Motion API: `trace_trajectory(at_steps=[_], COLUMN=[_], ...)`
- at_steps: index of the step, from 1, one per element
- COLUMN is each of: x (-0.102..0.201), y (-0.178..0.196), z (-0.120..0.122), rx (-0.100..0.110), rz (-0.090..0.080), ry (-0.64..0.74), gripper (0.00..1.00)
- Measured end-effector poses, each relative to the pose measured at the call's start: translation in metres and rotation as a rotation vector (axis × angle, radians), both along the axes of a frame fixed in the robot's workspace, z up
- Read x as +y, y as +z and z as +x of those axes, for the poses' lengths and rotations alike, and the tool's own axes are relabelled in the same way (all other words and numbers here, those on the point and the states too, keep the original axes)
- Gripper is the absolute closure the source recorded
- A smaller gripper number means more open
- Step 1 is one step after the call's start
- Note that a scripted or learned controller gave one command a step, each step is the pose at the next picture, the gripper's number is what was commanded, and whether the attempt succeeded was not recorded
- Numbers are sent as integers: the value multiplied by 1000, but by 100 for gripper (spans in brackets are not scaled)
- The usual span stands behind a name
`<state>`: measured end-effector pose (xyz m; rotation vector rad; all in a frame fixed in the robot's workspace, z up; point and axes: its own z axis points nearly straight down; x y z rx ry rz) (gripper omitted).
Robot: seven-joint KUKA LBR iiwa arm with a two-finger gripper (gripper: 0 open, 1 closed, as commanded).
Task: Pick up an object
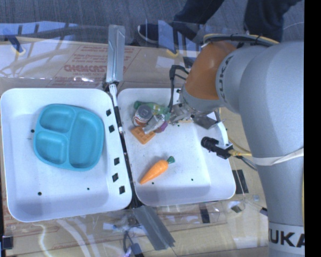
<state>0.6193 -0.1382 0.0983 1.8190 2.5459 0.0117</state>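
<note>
The right bin (pixel 203 183) holds an orange carrot (pixel 155 169) with a green top, lying near the bin's middle. At the back left of that bin is a small pile: a tin can (pixel 143 113), a flat orange waffle-like piece (pixel 142 135), a green item (pixel 156 107) and a purple piece (pixel 155 126). My gripper (pixel 170 117) reaches down from the right into the right side of this pile, close to the purple and green items. The grey arm with its orange band (pixel 206 74) hides the bin's back right corner.
The left bin (pixel 16 197) bears a blue divided plate (pixel 69 136). A grey divider strip (pixel 119 143) separates the two bins. A black cable plug (pixel 214 146) hangs over the right bin's right side. A person's legs and shoe (pixel 150 33) stand beyond the bench.
</note>
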Motion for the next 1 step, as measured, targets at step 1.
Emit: trace_trajectory(at_steps=[1], x=[24], y=[-1], z=[16], rx=[7], rz=[0], ry=[-75], gripper=[0])
